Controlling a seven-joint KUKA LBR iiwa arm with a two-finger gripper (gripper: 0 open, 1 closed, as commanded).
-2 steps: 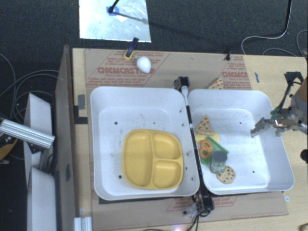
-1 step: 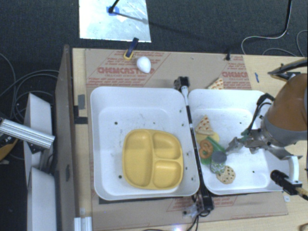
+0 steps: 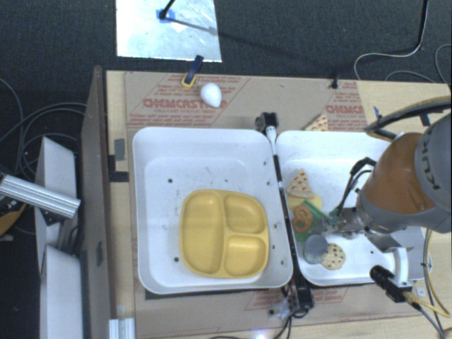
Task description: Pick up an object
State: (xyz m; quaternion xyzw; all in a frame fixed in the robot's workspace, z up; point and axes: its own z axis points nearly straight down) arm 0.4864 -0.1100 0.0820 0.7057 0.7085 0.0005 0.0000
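The grey arm's gripper (image 3: pixel 332 222) hangs low in the right white bin (image 3: pixel 332 154) beside small food toys (image 3: pixel 305 214); whether its jaws are released or clenched, I cannot tell.

Lab: robot arm (image 3: pixel 402 182), bench bins (image 3: pixel 162 147)

Dark carpet (image 3: pixel 296 20) across top of frame; shiny sheet (image 3: pixel 168 18) upper left; black cables (image 3: pixel 35 126) left; cardboard-covered bench (image 3: pixel 233 97) centre.
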